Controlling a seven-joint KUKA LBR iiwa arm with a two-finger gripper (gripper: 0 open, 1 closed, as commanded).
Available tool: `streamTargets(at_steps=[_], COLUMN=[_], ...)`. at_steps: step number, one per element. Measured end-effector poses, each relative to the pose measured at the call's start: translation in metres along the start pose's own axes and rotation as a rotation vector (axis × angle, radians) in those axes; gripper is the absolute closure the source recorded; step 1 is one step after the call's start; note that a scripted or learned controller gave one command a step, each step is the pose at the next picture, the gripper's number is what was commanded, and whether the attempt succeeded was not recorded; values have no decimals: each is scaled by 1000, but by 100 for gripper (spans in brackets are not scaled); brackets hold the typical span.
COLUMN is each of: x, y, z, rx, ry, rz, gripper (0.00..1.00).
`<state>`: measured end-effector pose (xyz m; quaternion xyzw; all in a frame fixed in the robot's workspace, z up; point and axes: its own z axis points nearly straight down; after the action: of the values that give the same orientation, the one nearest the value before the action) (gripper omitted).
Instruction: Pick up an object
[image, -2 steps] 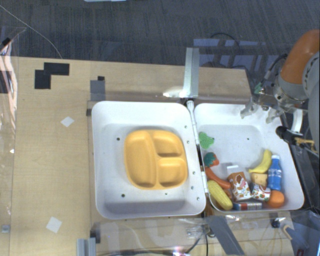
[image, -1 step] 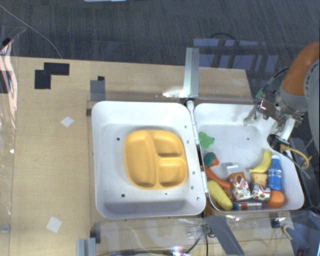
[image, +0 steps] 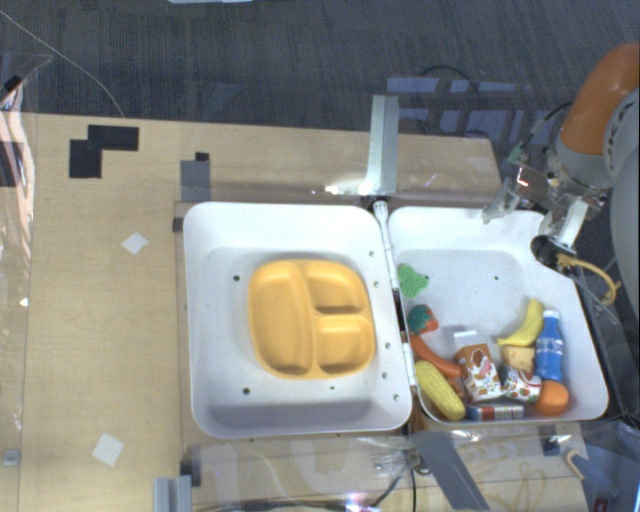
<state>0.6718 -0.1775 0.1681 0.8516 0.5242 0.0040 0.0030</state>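
Up beside the right bin far edge, claw, grip state unclear.

Arm drawn up at the right side, wrist angled down toward the far right corner.

From where I stand, the grey arm comes in at the upper right, its orange band rounded and sitting highest, with the grey wrist housing just below it. The wrist slopes down and to the left, ending in the gripper, a cluster of pale and dark parts. A thin yellowish cable loops from its underside. The tip is too small and cluttered for me to make out how it stands.
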Motion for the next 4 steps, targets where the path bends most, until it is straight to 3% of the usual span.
streamTargets(at_steps=[1, 2, 3, 4], x=[-11, -11, -4, 45], y=[1, 1, -36, -66], z=[27, 26, 21, 65], rx=[5, 4, 6, 8], ry=[-3, -3, -3, -2], rz=[87, 86, 606, 132], gripper=[0, 0, 0, 0])
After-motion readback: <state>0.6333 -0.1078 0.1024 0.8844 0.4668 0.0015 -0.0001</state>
